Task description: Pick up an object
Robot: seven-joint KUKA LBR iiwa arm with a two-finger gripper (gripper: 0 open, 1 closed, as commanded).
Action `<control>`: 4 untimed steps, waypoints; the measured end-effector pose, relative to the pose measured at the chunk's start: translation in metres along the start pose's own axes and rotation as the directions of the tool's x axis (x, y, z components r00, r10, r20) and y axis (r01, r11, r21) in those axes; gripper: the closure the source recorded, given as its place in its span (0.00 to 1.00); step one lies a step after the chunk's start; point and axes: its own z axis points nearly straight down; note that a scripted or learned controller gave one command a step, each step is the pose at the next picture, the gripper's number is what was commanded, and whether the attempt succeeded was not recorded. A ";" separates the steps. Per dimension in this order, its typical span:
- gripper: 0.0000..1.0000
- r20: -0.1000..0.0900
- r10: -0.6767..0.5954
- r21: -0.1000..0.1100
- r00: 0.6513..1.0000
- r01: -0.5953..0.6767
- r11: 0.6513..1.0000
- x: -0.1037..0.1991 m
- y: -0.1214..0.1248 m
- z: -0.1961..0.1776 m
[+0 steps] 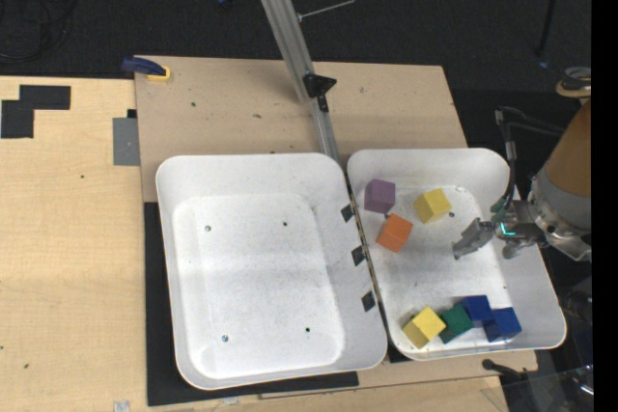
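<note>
The right bin [436,158] holds several small blocks. A purple cube [379,196], a yellow cube [433,205] and an orange cube [394,233] lie in its far half. Along the near wall sit another yellow cube [423,327], a green cube [454,320] and two blue cubes [476,308] [502,325]. My gripper [491,243] hangs over the right side of this bin, to the right of the yellow and orange cubes and above the blue ones. It is open, and nothing is between its fingers.
The left bin [253,167] lies beside the right one, with black clips [355,254] along the shared edge. A slanted aluminium rail [286,24] rises behind the bins. The arm [570,183] comes in from the right edge.
</note>
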 end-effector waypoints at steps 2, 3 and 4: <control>0.00 0.000 0.000 -0.002 1.000 0.000 1.000 -0.001 0.005 0.111; 1.00 -0.002 0.006 -0.001 1.000 -0.006 1.000 -0.002 0.005 0.099; 1.00 0.001 0.004 -0.004 1.000 -0.004 1.000 -0.005 0.003 0.057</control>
